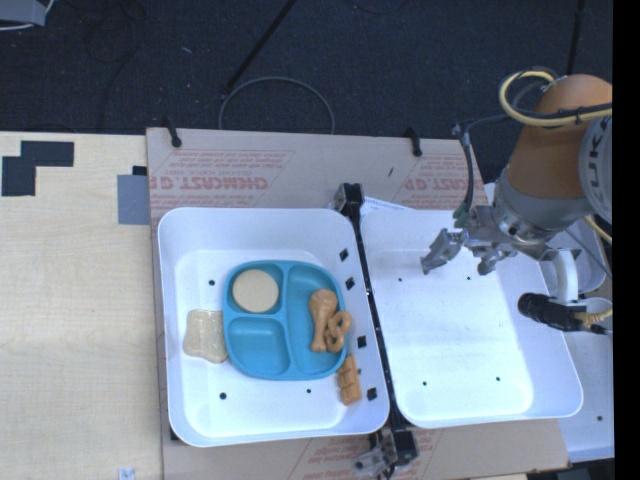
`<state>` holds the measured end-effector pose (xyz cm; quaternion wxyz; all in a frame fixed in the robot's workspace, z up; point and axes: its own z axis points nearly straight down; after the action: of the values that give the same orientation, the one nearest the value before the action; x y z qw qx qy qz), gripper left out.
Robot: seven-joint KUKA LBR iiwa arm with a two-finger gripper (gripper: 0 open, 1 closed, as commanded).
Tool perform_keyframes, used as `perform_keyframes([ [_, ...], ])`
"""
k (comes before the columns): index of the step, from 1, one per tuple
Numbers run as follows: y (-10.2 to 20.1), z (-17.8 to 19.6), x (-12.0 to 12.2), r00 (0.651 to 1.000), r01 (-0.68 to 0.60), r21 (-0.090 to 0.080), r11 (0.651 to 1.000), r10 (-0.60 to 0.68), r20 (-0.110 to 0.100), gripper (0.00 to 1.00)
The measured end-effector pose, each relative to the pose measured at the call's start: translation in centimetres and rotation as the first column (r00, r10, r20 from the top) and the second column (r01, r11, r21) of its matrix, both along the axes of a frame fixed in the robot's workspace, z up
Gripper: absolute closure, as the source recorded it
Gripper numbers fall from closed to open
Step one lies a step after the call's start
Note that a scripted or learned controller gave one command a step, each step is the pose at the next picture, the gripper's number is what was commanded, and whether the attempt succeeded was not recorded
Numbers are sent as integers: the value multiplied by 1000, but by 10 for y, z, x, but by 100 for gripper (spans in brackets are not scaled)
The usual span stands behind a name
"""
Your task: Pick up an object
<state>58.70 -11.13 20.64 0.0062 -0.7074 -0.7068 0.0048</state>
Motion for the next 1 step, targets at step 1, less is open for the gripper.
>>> perform_keyframes([
  [1,0,8,3,1000,-2,-2,1000,2,14,0],
])
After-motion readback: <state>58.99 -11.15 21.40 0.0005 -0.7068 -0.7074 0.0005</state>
